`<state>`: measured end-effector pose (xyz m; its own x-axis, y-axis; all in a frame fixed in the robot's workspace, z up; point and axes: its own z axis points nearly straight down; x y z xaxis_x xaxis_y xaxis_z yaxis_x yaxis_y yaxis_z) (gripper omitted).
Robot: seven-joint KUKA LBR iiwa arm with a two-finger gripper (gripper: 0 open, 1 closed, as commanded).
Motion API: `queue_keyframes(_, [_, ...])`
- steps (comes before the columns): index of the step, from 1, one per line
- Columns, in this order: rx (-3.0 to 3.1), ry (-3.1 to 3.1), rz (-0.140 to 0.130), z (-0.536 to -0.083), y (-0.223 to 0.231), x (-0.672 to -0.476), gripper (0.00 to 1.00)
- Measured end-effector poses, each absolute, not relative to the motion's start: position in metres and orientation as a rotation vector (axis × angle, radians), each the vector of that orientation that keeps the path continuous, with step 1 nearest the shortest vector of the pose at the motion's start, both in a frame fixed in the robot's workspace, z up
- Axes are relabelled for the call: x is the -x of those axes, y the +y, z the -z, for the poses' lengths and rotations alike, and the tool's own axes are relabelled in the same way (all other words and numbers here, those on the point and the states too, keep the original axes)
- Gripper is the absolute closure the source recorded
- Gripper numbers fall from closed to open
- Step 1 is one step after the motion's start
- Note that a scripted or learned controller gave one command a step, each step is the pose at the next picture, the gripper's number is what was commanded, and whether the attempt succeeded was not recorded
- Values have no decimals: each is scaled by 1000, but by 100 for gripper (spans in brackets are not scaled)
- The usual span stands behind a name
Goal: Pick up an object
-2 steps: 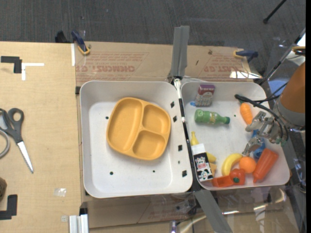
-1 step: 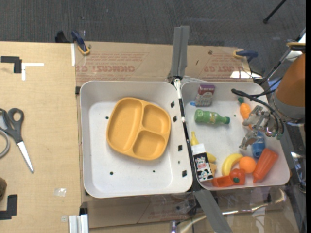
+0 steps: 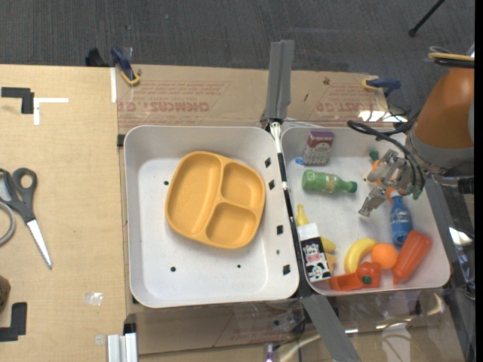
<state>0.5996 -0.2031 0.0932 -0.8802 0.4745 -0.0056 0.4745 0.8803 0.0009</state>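
Observation:
My gripper point(image 3: 382, 187) hangs low over the right side of the right bin point(image 3: 339, 216), at the end of the grey and orange arm point(image 3: 447, 119). Just below and to its right lies a blue bottle point(image 3: 401, 223), whose orange cap reaches up under the gripper. A green bottle point(image 3: 326, 182) lies to its left. Along the bin's near edge sit a banana point(image 3: 358, 253), an orange point(image 3: 383, 256), a carrot point(image 3: 411, 256) and a red toy point(image 3: 367, 275). A cow-patterned carton point(image 3: 314, 256) lies at the near left. A purple carton point(image 3: 318, 148) stands at the back.
The left bin point(image 3: 143, 225) holds a yellow divided plate point(image 3: 216, 200). Scissors point(image 3: 26, 213) lie on the bench at the far left. A grey bar point(image 3: 280, 89) runs back from between the bins. Blue clamps point(image 3: 125, 65) hold the cardboard behind them.

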Motion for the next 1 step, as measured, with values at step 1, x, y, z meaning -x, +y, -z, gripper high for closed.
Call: queue_keyframes(1, [-630,3080,-8,-94,-216,-606,0])
